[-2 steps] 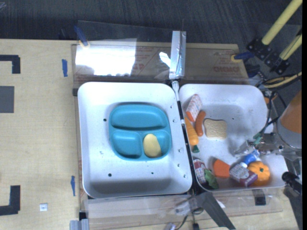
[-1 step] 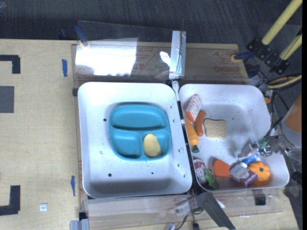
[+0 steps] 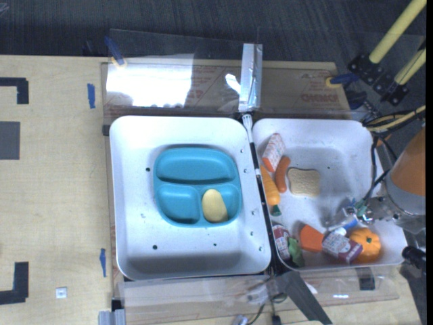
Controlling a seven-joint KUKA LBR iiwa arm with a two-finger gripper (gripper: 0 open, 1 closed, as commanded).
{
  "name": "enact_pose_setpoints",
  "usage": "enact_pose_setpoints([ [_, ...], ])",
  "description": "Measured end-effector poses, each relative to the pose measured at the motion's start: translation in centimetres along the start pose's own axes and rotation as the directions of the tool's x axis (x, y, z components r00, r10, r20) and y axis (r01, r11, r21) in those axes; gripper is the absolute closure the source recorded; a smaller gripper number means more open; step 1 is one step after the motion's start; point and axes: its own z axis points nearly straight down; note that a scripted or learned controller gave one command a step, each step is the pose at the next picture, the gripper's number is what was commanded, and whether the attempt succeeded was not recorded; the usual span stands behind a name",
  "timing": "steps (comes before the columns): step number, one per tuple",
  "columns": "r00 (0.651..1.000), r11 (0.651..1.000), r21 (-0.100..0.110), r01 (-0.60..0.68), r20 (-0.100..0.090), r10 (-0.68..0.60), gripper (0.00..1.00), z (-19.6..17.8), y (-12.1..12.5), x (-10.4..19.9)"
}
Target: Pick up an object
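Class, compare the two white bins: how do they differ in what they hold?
The left bin holds a blue divided tray with one yellow piece in a compartment; the right bin holds many loose items scattered about. The gripper is over the right bin, not the left bin. Both are shallow and white.

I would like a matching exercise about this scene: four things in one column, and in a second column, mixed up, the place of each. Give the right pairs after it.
Things:
1. yellow lemon
2. blue tray
3. slice of bread
4. orange fruit

Places:
A. middle of the right bin, lying on its floor
B. in the tray's lower right compartment
C. near corner of the right bin, by the gripper
D. middle of the left bin

Pairs: 1-B, 2-D, 3-A, 4-C
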Motion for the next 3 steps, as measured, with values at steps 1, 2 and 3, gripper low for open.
enact_pose_setpoints([
  [1,1.000,1.000,-0.006,0.000,0.002,0.000,1.00,-1.1,0.2,0.0],
  [2,1.000,1.000,0.000,-0.025,-0.005,0.025,1.00,-1.4,10.1,5.5],
  [3,0.996,0.996,-0.007,-0.092,-0.002,0.092,1.00,-10.3,20.2,9.9],
])
